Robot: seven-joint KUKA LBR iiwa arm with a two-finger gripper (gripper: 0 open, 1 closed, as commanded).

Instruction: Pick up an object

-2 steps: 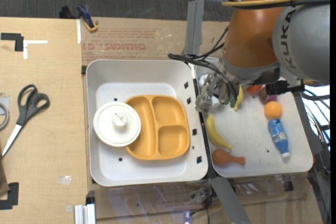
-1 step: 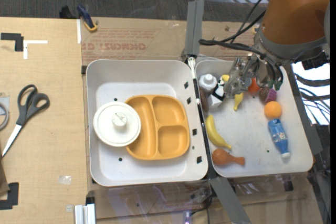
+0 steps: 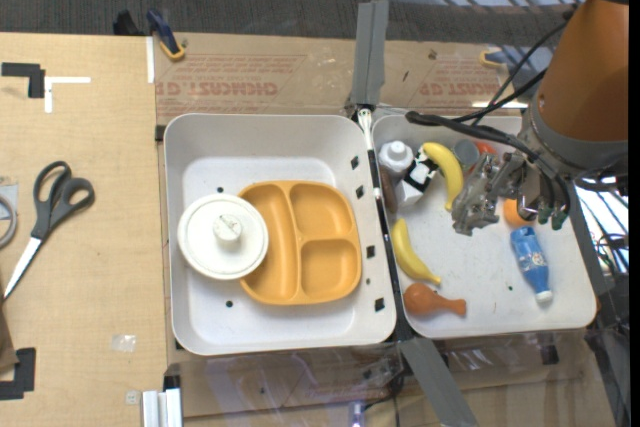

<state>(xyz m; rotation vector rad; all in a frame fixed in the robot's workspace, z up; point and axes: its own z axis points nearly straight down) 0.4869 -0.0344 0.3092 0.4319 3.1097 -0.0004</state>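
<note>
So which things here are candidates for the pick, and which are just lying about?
In the job, right bin:
gripper, over this bin
two bananas
blue tube
orange drumstick toy
small white bottle

Lying about:
yellow divided plate and white lid in the left bin
scissors on the bench

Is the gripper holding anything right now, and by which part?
Cannot tell. The gripper hangs over the right bin between the bananas and the blue bottle.
</note>
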